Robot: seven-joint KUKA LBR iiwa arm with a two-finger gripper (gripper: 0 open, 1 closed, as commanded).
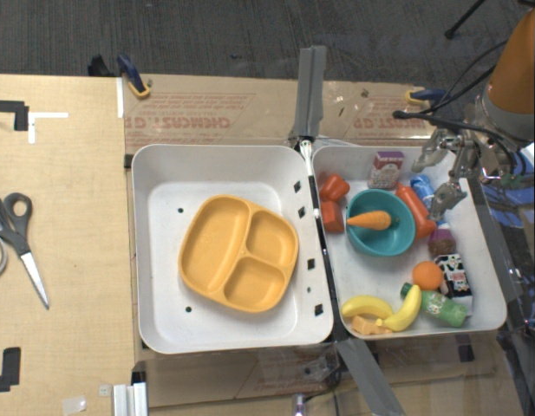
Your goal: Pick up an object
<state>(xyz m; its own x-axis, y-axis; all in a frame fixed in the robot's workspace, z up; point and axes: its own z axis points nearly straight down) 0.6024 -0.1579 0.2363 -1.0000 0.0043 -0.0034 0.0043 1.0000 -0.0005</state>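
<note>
Currently gripper (447,173) hangs over right bin's (491,319) far corner, fingers spread wide, holding nothing. Nearest candidate, red pepper (416,210), lies just below-left, long axis running diagonally beside teal bowl (381,232).

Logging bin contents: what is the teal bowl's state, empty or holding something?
Holding something: the teal bowl sits upright in the right bin, and a carrot lies inside it.

- The arm (515,68) reaches in from the right, its orange band at the frame's upper right corner.
- The gripper (447,173) hangs low, its metal fingers (450,193) spread apart.
</note>
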